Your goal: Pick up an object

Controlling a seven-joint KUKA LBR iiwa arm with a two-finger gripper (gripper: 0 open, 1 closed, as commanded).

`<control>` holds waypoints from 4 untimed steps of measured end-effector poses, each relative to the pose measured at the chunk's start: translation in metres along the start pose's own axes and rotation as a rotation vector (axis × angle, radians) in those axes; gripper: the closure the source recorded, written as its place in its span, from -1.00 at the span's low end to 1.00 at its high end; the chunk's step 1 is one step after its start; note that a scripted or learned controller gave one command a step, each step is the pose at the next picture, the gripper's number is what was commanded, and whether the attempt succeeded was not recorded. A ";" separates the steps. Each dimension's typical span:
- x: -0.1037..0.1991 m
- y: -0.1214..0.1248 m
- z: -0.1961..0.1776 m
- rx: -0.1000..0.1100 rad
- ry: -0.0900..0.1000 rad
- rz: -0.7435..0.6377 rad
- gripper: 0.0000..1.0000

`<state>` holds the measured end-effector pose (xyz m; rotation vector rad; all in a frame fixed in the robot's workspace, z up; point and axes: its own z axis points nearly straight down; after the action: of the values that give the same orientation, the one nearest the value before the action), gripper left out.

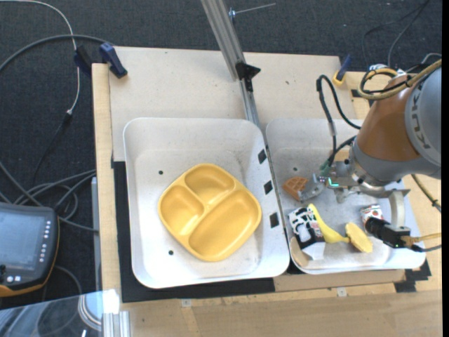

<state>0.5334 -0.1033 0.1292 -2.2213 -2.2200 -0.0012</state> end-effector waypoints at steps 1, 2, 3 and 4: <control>0.000 0.000 0.000 0.000 0.000 0.000 -1.00; 0.000 0.000 0.000 0.000 0.000 0.000 -1.00; 0.000 0.000 0.000 0.000 0.000 0.000 -1.00; 0.000 0.000 0.000 0.000 0.000 0.000 -1.00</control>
<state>0.5334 -0.1034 0.1292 -2.2216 -2.2201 -0.0015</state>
